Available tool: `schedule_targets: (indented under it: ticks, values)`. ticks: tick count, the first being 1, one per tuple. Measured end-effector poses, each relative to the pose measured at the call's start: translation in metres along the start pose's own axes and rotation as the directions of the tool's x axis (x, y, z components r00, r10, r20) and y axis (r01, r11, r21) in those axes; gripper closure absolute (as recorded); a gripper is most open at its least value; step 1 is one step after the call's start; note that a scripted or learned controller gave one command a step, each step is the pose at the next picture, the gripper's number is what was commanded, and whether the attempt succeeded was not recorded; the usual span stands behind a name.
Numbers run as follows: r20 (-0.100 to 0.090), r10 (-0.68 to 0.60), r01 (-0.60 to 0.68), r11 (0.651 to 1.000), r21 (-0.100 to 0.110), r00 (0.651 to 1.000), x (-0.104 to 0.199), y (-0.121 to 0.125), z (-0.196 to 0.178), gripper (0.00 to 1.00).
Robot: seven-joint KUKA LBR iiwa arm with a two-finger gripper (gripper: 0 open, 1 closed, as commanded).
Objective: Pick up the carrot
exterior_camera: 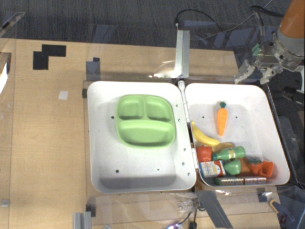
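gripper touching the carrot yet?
Apart. The camera view shows the gripper above the right bin's far rim, with bare white bin floor between it and the carrot.

One fixed camera looks down aslant on both bins (95, 128)

- green divided plate (145, 120) sits mid left bin (102, 175)
- right bin (252, 92) next to it, stuff piled in its near end
- banana (204, 136) there, by the bin divider
- green bottle (229, 153) lying just past the banana
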State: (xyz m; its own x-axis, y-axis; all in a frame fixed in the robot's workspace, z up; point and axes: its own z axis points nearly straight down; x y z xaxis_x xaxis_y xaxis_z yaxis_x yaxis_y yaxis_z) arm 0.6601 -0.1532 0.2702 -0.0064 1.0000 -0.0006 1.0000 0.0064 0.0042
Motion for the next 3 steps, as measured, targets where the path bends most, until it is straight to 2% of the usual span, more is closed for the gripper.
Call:
schedule_targets:
  ticks: [1,2,3]
  values:
    - [-0.001,0.029,-0.029,1.000,0.002,1.000,0.079,-0.041,0.085,0.00]
    - [0.000,0.057,-0.057,0.998,0.001,0.998,0.017,-0.032,0.157,0.00]
    - [-0.002,0.227,-0.227,0.974,-0.003,0.974,0.014,-0.029,0.182,0.00]
